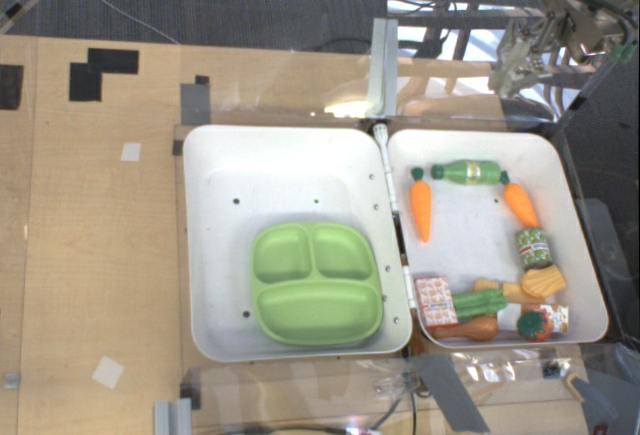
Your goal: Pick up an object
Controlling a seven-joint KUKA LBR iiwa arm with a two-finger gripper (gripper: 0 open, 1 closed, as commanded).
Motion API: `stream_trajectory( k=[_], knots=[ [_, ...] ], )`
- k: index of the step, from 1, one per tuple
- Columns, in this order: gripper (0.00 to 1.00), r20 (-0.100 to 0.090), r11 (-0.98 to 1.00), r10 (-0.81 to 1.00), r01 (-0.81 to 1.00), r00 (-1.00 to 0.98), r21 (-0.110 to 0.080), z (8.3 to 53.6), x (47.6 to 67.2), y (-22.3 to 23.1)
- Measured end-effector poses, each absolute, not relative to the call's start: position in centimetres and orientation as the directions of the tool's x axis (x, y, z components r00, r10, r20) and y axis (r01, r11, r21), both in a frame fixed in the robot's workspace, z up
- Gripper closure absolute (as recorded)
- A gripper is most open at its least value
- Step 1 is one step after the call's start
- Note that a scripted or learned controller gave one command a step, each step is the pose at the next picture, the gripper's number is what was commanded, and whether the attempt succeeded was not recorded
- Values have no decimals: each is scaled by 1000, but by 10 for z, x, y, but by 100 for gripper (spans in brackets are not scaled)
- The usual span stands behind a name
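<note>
The right bin [560, 173] holds small toy foods. A green bottle [466, 172] lies along its far side. One orange carrot [421, 208] lies near the bin's left wall, and a second carrot [520, 205] is at the right. Below that are a small can [533, 248] and a yellow ridged piece [543, 280]. Along the near wall sit a pink box [434, 301], a green vegetable [480, 301], a brown-orange piece [470, 328] and a red and green item [535, 323]. My gripper [522, 53] hangs high beyond the bin's far right corner, well away from all of them.
The left bin [230, 173] holds a green divided plate [316, 283] in its near half. A metal post [383, 63] stands behind the wall shared by the bins. Wooden bench surface [90, 243] spreads to the left.
</note>
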State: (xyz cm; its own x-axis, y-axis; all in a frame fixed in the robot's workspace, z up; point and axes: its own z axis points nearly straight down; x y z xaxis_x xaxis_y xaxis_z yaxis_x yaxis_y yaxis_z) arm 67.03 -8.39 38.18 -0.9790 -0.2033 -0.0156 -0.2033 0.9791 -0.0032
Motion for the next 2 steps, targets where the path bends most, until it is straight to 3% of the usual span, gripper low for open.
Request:
stream_trajectory(
  k=[1,2],
  knots=[
    [100,-10,940,-341,-341,-940,-5,365,670,-132],
    [100,-15,951,-310,-310,-951,-8,416,670,-171]
  ],
)
